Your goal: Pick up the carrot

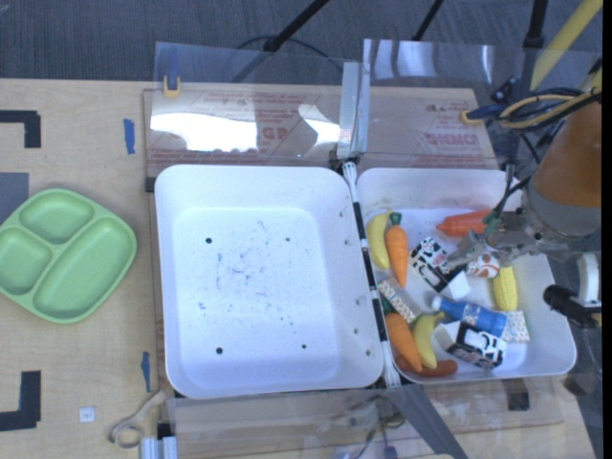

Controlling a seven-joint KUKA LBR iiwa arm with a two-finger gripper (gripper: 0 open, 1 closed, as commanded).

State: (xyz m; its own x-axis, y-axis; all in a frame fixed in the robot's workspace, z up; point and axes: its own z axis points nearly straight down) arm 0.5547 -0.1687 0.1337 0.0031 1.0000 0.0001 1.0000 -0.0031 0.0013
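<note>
Hand (486, 247) hovers at right of frame over the crowded bin (555, 352); I cannot tell its opening. Risk: the carrot (396, 256) touches a banana (380, 240), so I may snag both.

Fixed overhead view, slanting down on both bins (253, 185), seemingly mid-range.

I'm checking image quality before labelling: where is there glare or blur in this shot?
In the camera view, glare streaks the clear panels behind the bins; the orange band of the arm is soft and blurred at the right; the carrot in the right bin stays sharp and evenly lit.
</note>
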